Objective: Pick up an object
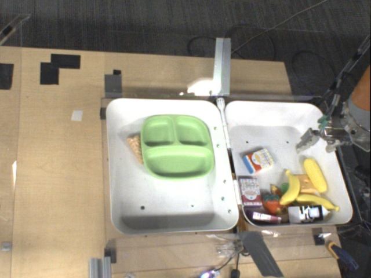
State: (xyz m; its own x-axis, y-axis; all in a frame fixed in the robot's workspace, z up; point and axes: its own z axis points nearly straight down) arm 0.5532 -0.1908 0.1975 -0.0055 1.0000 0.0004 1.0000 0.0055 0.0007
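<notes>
My gripper (317,142) hangs over the right side of the right bin (272,120), near its far right rim. Its fingers stand open with nothing between them. Just below it lies a short yellow piece of toy food (315,174). A yellow banana (290,188) and a second banana (319,201) lie further toward the front. A small white carton with blue and red print (257,160) sits mid-bin, left of the gripper. A pink-and-white packet (249,189), a red toy fruit (271,204) and a black bottle (305,213) crowd the front edge.
The left bin (168,213) holds a green divided plate (175,145) with a tan waffle-like piece (135,148) tucked under its left edge. A metal post (222,62) stands behind the bins' shared wall. Cables trail over the dark floor at the back.
</notes>
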